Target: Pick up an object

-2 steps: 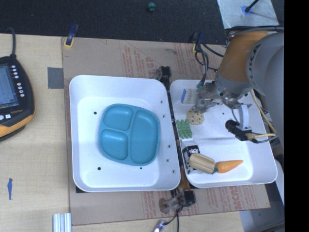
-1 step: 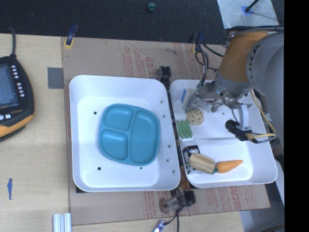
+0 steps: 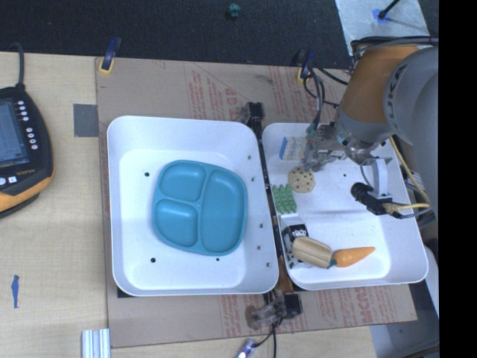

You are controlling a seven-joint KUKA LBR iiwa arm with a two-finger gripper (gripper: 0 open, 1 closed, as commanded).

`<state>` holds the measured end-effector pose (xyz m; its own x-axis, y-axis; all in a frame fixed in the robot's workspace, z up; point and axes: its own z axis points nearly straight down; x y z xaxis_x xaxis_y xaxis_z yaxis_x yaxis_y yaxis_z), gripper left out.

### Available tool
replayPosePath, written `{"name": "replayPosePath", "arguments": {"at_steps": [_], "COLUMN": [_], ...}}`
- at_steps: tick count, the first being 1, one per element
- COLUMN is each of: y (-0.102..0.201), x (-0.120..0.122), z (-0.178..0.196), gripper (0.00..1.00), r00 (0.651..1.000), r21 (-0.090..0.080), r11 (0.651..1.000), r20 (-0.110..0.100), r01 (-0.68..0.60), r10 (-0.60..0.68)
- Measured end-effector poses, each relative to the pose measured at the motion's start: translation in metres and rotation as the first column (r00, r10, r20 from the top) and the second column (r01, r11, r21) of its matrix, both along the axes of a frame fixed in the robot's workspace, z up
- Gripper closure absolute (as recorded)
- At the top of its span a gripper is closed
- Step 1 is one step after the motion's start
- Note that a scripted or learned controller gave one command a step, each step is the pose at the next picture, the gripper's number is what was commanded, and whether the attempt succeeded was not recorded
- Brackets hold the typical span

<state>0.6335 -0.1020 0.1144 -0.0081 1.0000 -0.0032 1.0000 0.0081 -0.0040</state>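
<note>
The right bin [image 3: 402,271] holds several small things. A tan round cookie with dark dots [image 3: 301,178] lies near its left wall. Just up and right of the cookie is my gripper [image 3: 316,155], low over the bin's back left part. Close to the gripper's left lies a small blue-and-white piece [image 3: 286,149]. A green ridged piece [image 3: 283,198] rests below the cookie. Along the front lie a small black block [image 3: 293,233], a tan bun [image 3: 311,251] and an orange carrot [image 3: 352,256]. I see nothing between the fingers.
The left bin [image 3: 123,267] holds a blue divided plate [image 3: 200,206] at its middle. A black and orange handheld controller [image 3: 16,148] lies on the bench at far left. The arm's grey and orange body [image 3: 384,95] covers the right bin's back right corner.
</note>
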Motion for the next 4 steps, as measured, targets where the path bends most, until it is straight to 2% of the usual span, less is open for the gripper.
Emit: {"name": "replayPosePath", "arguments": {"at_steps": [1, 2, 4], "y": [0.000, 0.009, 0.008], "x": [0.000, 0.017, 0.023], "z": [0.000, -0.023, -0.022], "gripper": [0.00, 0.00, 0.00], "r00": [1.000, 1.000, 1.000], "r21": [0.000, 0.001, 0.002], "r11": [1.000, 1.000, 1.000], "r20": [0.000, 0.002, 0.004], "r01": [0.000, 0.002, 0.002], "r10": [0.000, -0.002, -0.002]}}
